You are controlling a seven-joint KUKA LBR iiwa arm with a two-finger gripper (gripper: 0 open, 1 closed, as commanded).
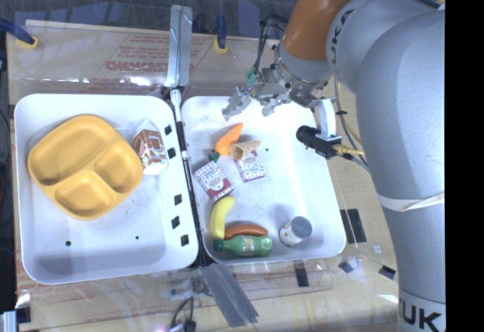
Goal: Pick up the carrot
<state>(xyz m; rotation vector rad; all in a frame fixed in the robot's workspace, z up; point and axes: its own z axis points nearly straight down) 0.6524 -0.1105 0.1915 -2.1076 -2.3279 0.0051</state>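
Note:
The carrot [228,138] is a small orange piece with a green tip, lying at a slant in the upper left part of the right bin [318,194]. Its lower end lies close to a tan cone [246,147]. My gripper [252,103] hangs just above and behind the carrot, near the bin's back wall. Its fingers [234,105] are spread open with nothing between them. The orange-banded wrist [318,17] rises behind it.
The right bin also holds two red-and-white packets [214,179] [252,169], a banana [220,217], a red sausage [246,230], a green bottle [246,246] and a small can [295,231]. The left bin [45,255] holds a yellow divided plate [83,164] and a brown carton [150,147].

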